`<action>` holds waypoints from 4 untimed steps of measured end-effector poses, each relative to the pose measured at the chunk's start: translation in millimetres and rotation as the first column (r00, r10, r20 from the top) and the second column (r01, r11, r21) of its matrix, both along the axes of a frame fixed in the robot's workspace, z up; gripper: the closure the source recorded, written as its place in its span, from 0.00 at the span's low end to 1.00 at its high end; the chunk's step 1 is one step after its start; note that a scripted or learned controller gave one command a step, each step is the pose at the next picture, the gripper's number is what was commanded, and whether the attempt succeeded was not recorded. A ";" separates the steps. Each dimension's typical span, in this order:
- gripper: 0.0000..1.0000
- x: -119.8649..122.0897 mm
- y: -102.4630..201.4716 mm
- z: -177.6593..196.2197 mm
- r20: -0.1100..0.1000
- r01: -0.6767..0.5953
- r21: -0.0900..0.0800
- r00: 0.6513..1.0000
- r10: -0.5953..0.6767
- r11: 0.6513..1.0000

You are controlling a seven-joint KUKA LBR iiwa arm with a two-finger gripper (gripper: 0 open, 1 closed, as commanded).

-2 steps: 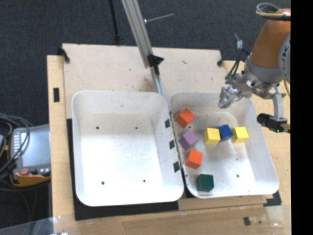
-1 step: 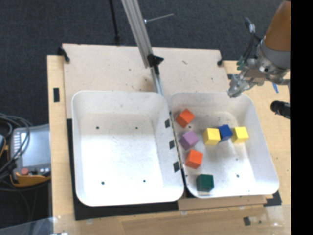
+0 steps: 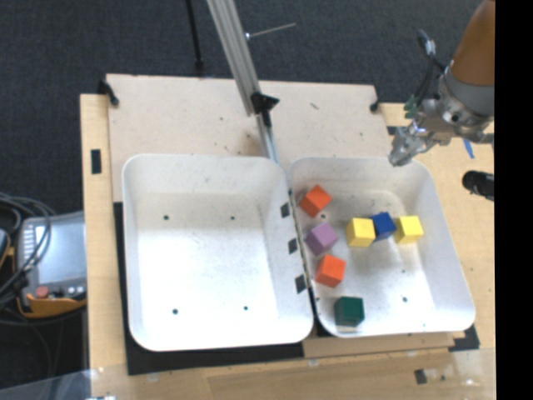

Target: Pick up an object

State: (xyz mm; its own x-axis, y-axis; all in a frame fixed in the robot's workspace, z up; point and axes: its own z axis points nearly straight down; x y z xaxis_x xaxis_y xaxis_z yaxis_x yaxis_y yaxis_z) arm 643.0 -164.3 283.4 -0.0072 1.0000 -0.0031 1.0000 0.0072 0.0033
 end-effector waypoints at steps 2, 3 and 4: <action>1.00 2.3 95.7 -4.0 -0.004 0.002 0.003 1.000 -0.002 1.000; 1.00 -0.7 150.2 -16.5 -0.005 0.001 0.004 1.000 -0.001 1.000; 1.00 2.6 208.7 -29.5 -0.007 0.000 0.004 1.000 0.000 1.000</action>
State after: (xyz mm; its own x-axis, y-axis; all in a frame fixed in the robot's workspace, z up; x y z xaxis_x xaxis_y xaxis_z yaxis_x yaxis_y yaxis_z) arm 645.6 44.4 254.0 -0.0070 1.0000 0.0008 1.0000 0.0070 -0.0039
